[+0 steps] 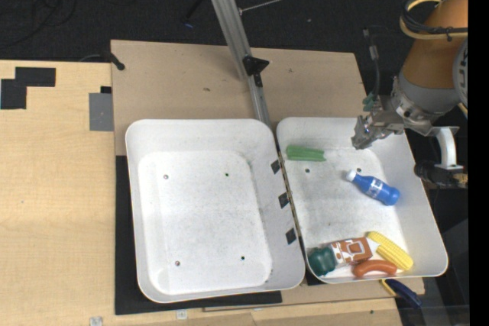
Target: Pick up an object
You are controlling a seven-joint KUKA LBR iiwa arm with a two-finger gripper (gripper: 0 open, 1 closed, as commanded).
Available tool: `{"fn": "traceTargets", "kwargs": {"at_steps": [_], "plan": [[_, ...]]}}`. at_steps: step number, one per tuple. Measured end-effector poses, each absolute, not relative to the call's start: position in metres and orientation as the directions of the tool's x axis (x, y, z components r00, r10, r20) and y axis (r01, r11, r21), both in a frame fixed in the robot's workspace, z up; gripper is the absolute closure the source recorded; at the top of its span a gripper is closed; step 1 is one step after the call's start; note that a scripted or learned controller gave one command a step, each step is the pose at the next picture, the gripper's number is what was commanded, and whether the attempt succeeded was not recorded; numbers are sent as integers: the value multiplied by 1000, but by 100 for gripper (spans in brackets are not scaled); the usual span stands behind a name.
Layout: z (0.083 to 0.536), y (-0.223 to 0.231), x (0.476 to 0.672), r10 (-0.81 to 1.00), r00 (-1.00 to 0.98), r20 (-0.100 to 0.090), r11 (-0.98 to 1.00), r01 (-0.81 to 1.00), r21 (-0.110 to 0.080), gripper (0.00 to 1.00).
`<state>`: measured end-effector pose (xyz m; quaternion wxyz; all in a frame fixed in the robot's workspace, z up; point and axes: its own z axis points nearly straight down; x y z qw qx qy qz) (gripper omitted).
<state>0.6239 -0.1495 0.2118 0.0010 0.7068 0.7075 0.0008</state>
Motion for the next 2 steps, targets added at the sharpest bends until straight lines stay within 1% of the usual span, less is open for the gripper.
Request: {"fn": "traceTargets", "kwargs": {"at_steps": [1, 2], "plan": [[208, -150, 624, 1000, -1, 0, 1, 1000, -2, 100], [217, -105, 632, 1000, -4, 2, 4, 1000, 0, 100]]}}
